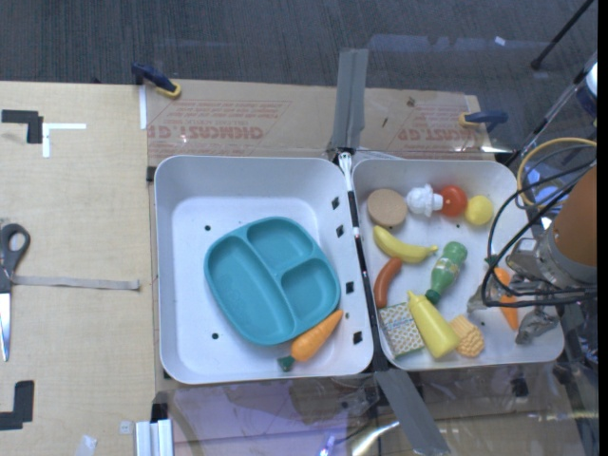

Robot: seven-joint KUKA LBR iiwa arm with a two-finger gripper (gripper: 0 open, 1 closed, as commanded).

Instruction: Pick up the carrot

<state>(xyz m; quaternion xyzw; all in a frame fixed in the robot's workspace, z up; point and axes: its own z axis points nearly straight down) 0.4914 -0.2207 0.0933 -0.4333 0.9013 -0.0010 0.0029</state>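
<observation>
The orange plastic carrot w/ green stub [314, 338] is lying in the left white shallow bin [171, 283], near its front-right corner, its thick end leaning on the rim of the teal three-compartment plastic plate [273, 278] and its green tip pointing toward the front wall, so it's probably sitting tilted, not flat. The two-finger metal gripper [535, 323] is hanging over the right white bin [432, 171] by that bin's right edge, well apart from the carrot; can't tell how the pincer is set, it's too blurred among cables. Other toys are crowding the right bin: a yellow plastic banana [402, 246], a green bottle [445, 269], a yellow squeeze bottle [432, 326], likely why the arm is sitting at the edge. Reach across the divider is not yet begun
</observation>
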